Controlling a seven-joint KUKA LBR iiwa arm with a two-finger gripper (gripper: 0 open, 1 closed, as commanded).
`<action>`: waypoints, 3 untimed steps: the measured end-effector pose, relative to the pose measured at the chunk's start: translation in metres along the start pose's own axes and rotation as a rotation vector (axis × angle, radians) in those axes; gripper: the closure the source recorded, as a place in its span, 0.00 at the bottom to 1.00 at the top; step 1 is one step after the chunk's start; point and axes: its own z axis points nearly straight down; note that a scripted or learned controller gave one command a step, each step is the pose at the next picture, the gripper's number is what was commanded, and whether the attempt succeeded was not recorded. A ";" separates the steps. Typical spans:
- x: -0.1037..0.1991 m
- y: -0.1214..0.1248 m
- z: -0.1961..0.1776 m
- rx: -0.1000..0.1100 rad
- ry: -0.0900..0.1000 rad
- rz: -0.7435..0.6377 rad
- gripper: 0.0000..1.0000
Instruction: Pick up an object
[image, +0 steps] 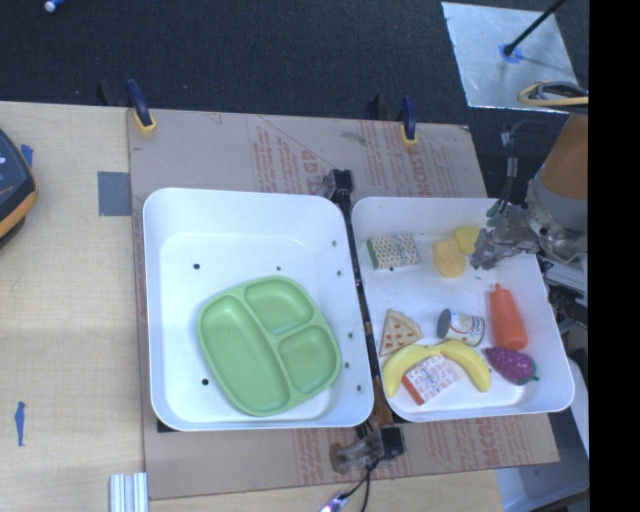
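Jaws (487, 248) low over the right bin's (560, 400) far corner; open or closed, we could not tell. Nearest thing was the yellow piece (451, 256), just to their left in the camera view, possibly touching. Carrot (507, 316) lay a little nearer the camera, long axis running near-to-far. We judged the yellow piece the likelier target.

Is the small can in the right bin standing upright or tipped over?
Tipped over. The can lies on its side on the right bin floor, one round end facing left, beside the banana.
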 end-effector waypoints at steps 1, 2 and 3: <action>0.000 0.000 0.000 0.001 0.001 0.000 0.00; 0.012 0.055 0.068 0.003 0.001 -0.003 0.00; 0.053 -0.039 0.068 0.004 0.002 -0.002 0.00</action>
